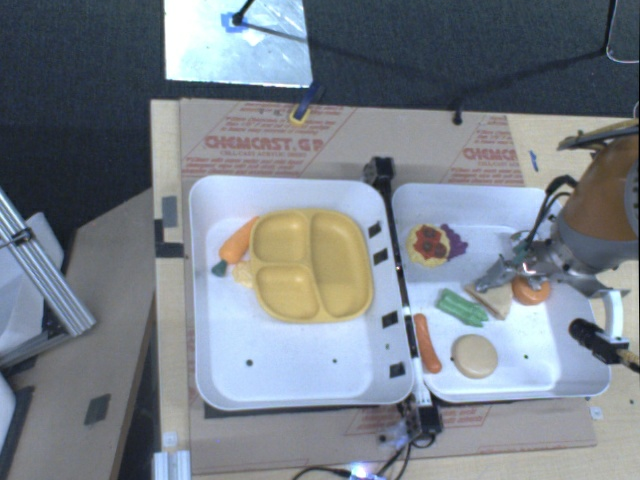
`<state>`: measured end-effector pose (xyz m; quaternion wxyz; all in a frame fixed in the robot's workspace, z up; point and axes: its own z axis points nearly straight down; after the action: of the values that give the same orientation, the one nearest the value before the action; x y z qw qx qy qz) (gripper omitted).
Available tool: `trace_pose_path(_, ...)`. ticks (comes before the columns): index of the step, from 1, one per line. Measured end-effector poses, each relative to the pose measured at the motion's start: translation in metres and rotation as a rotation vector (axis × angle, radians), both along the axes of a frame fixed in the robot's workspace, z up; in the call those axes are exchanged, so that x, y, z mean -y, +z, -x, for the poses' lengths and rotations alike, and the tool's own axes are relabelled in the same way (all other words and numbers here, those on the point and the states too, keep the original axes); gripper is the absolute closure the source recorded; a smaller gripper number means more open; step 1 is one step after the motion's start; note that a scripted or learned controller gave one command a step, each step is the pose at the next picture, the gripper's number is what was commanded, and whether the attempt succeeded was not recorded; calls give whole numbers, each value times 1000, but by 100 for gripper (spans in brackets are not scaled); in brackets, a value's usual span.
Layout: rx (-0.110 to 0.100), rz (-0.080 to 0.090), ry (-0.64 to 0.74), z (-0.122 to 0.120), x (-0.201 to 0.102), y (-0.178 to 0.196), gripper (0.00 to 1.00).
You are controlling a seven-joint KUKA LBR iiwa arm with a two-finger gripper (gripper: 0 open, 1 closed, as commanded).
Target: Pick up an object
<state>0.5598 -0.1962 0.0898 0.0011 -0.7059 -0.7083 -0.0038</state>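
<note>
nearest me, along the front edge of the desk, sit the two white bins. in the right bin (pixel 545 373) a round tan bun (pixel 474 356) lies by the front wall, with a red-orange sausage (pixel 426 342) just beside it against the divider. further in are a green bean-like piece (pixel 461 307), a tan toast slice (pixel 492 298), an orange round piece (pixel 531 290) and, towards the back, a small pizza (pixel 429 245) with a purple grape bunch (pixel 456 238) touching it.

the left bin (pixel 225 368) carries a yellow divided plate (pixel 306 265), with a carrot (pixel 237 240) at the plate's left rim.

the gripper (pixel 520 266) is down in the right bin near its right wall, right over the toast slice and the orange piece. i cannot tell from this slant whether it is spread or closed, or whether it has anything in it; metal and toy overlap there.

my read: the approach is done and the arm is at grasp height, but no pick is confirmed. both likely targets look to be resting on the bin floor. closing, lifting and showing a clear gap under the object are all left.
</note>
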Motion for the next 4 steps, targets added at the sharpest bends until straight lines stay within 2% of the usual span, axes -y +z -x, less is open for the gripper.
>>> trace_pose_path(1,19,16,0,-4,5,16,100)
trace_pose_path(2,2,8,2,-6,-4,64,100)
trace_pose_path(3,5,10,1,-8,2,128,100)
trace_pose_path(4,0,8,2,-9,2,135,100)
